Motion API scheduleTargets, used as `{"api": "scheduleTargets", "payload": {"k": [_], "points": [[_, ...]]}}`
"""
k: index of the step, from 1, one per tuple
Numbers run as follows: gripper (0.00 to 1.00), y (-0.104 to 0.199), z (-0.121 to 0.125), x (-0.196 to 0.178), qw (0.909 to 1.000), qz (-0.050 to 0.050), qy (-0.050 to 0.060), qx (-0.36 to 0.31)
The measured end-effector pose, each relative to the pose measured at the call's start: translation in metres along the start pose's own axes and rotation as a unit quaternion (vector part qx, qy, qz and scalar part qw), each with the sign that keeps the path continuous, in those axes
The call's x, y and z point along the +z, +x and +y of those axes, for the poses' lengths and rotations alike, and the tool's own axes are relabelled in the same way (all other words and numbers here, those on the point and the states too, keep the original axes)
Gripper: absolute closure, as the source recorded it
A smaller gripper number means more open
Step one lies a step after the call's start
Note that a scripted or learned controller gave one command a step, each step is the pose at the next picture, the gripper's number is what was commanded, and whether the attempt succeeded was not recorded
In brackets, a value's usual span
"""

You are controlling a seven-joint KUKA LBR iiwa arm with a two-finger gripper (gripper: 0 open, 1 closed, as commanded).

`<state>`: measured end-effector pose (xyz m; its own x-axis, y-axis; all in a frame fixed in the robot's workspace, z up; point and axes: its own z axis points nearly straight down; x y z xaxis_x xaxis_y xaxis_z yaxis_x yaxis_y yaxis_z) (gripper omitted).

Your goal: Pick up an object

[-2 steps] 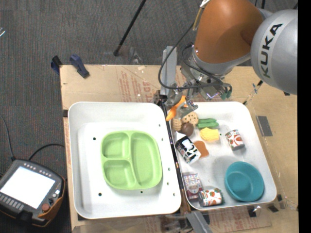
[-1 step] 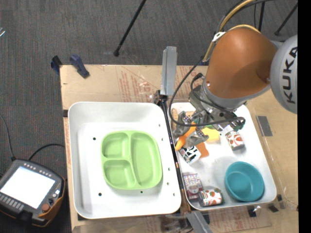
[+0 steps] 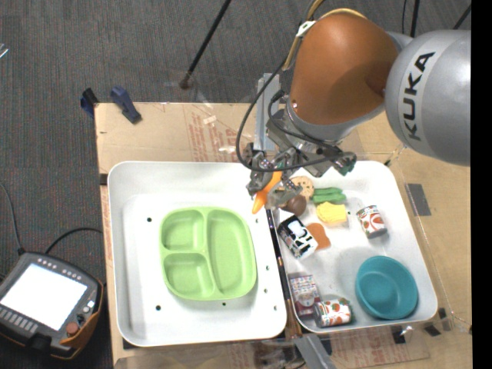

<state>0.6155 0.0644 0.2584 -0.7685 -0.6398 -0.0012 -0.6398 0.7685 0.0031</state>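
Carrot at the hand, over the seam between the bins

Starting at your left, the green tray (image 3: 208, 254) lies flat in the left bin (image 3: 134, 187). At the seam, the orange carrot (image 3: 265, 191) hangs at the hand (image 3: 269, 174), its long axis slanting from one o'clock down to seven. You can't confirm from here whether the hand is clenched on it. Rightward, the right bin (image 3: 400, 198) holds the remaining items, with the teal bowl (image 3: 387, 286) at five o'clock from the hand.
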Motion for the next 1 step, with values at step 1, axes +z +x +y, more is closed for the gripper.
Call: {"api": "scheduleTargets", "payload": {"k": [1], "points": [[1.0,0.0294,-0.0621,-0.0068,0.9974,-0.001,0.002,-0.071]]}}
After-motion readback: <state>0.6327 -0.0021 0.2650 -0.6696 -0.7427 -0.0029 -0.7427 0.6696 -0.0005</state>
